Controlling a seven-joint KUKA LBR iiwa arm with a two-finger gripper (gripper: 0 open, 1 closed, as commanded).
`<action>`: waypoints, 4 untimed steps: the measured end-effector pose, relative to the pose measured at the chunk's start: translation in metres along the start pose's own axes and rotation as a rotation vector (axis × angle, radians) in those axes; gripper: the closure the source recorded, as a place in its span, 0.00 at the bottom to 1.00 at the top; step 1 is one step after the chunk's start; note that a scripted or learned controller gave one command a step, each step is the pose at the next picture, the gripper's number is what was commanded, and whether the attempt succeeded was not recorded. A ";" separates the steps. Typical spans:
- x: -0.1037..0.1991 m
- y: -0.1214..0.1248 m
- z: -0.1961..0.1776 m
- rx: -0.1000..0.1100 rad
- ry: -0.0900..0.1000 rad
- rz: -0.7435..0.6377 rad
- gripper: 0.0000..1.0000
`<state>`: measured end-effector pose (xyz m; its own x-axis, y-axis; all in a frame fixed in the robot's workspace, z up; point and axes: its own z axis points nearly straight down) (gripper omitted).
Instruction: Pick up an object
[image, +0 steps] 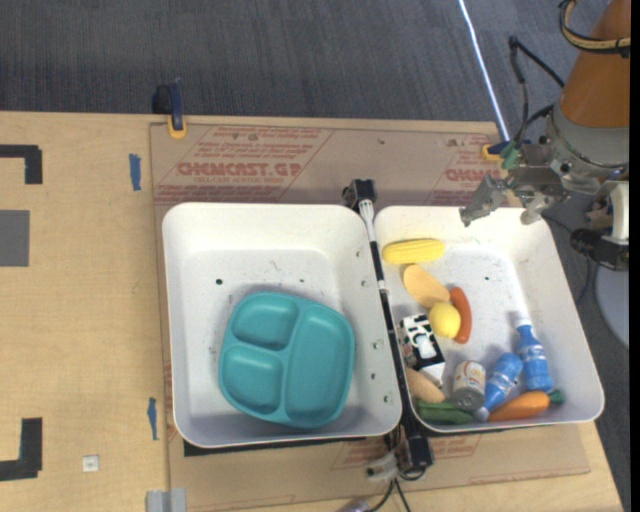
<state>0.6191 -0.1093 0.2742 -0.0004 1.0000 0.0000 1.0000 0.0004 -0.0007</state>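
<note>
My gripper (500, 212) hangs over the far edge of the right bin (578, 335), open, with nothing between its fingers (473, 213). Below it in that bin lie a yellow corn cob (413, 250), an orange-yellow fruit (427, 286), a red sausage (460, 304), a lemon (445, 321) and a black-and-white box (422, 341). Near the front sit a small can (466, 379), two blue bottles (530, 358), a carrot (520, 405), a tan roll (425, 386) and a green vegetable (449, 412). The corn is the closest item to the gripper.
The left bin (200, 255) holds a teal divided plate (288, 358). A black clamp bar (372, 260) runs along the seam between the bins. Cardboard (90, 300) covers the bench on the left. Cables (595, 245) hang by the arm at the right.
</note>
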 end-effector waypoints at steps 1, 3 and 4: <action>0.016 -0.078 0.061 0.000 0.001 -0.224 0.00; -0.014 -0.028 0.188 -0.003 0.000 -0.559 0.00; -0.061 -0.058 0.189 -0.001 0.000 -0.366 0.00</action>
<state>0.5613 -0.1705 0.0856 -0.3582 0.9336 -0.0001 0.9336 0.3582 0.0005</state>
